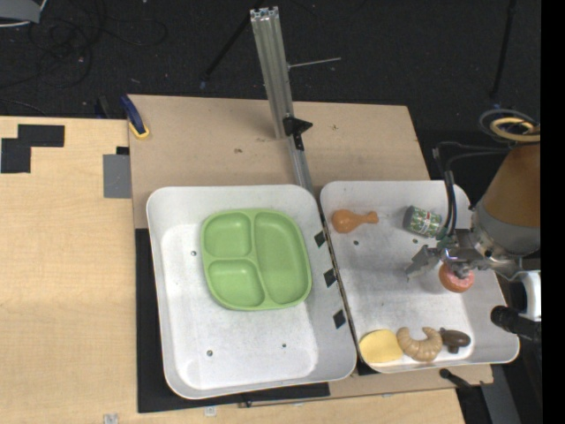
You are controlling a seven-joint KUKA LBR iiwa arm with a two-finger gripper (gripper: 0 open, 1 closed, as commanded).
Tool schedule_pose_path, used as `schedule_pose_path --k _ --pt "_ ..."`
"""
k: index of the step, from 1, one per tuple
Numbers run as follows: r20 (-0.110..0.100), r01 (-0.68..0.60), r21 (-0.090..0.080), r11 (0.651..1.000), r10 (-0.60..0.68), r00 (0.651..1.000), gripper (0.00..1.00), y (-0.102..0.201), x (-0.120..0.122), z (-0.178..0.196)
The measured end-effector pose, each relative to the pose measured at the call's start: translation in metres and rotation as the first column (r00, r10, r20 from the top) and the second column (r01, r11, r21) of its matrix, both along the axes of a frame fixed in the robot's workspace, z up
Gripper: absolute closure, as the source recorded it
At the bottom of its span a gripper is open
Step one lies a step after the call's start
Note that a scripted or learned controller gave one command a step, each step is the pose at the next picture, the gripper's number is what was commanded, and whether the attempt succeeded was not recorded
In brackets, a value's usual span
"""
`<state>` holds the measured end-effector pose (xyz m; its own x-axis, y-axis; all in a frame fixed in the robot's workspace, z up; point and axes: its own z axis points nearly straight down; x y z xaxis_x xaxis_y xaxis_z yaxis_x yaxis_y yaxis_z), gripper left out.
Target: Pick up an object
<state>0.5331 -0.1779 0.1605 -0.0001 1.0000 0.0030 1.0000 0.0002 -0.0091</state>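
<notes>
**Camera view: our gripper hangs low in the right bin, next to a red thing**

Camera view looks down on two white bins side by side. Our gripper (439, 256) is down low in the right bin (388, 316), near its right wall. We see two thin grey fingers (418, 261) spread out to the left, with nothing between them. So we judge them to be wide apart and not holding anything.

A small round red and white thing (456, 277) lies just beside the gripper, a bit to its lower right. We think this is the thing to pick. To do it well, we should line the fingers up so the red thing sits right between them, go down slowly, then squeeze. If we close off to one side, we may just push it against the wall.

Now we count. In the right bin we see one red thing, one green can (424, 221) lying on its side, one orange toy drumstick (353, 220), one yellow piece (380, 347), one tan curled piece (420, 343) and one dark brown piece (455, 338). That makes six. In the left bin (177, 325) we see one green plate (256, 259) with three parts.
</notes>
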Motion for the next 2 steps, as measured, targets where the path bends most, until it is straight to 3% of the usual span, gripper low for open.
schedule_pose_path --k 1,2 --pt "0.001 0.000 0.000 1.000 0.000 1.000 0.00 0.000 -0.003 -0.044" --pt "0.003 0.005 -0.001 1.000 -0.005 1.000 1.00 -0.002 -0.002 -0.032"
